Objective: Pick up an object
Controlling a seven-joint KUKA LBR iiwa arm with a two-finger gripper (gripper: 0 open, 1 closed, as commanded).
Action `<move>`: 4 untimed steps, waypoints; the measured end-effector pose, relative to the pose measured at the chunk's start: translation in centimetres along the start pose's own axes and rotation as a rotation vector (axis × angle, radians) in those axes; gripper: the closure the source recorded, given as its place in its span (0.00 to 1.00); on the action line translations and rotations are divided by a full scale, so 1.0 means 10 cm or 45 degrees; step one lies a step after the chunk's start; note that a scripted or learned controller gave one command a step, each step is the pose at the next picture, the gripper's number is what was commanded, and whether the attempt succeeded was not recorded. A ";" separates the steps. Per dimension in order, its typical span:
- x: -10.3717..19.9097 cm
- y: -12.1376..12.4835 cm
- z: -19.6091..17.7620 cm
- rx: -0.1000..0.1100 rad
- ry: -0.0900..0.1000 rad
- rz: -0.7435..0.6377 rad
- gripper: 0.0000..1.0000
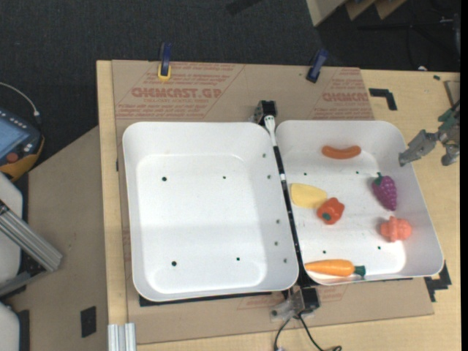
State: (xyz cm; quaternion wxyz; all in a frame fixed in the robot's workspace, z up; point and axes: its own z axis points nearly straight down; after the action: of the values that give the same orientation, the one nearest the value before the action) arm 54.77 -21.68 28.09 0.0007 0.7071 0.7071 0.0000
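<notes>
We see the grey two-finger gripper (431, 146) at the bench's right edge, just off the upper right corner of the right white bin (351, 136), its jaws spread and gripping nothing. Every candidate lies in that bin: a slim orange sausage (341, 151), a purple grape bunch (385, 191), a yellow lemon-like piece (307, 194), a small red-orange pepper (330, 210), a pink knobbly toy (395, 229) and an orange carrot (333, 268). We judge the pick not yet begun; reach, descent, closing and lift remain.

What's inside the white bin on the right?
The right bin holds toy food: a sausage, yellow piece, red pepper, purple grapes, a pink piece, a carrot. Nothing looks covered.
</notes>
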 end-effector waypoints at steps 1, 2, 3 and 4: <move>-0.03 0.52 1.86 0.012 0.011 -0.004 0.00; 0.54 0.80 1.97 0.000 0.002 -0.008 0.00; 1.04 1.21 1.77 -0.006 0.000 -0.008 0.00; 1.22 1.12 1.90 -0.012 -0.009 -0.001 0.00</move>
State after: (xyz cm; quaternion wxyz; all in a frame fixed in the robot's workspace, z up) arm 66.02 -9.51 9.13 0.0066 0.7067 0.7075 0.0009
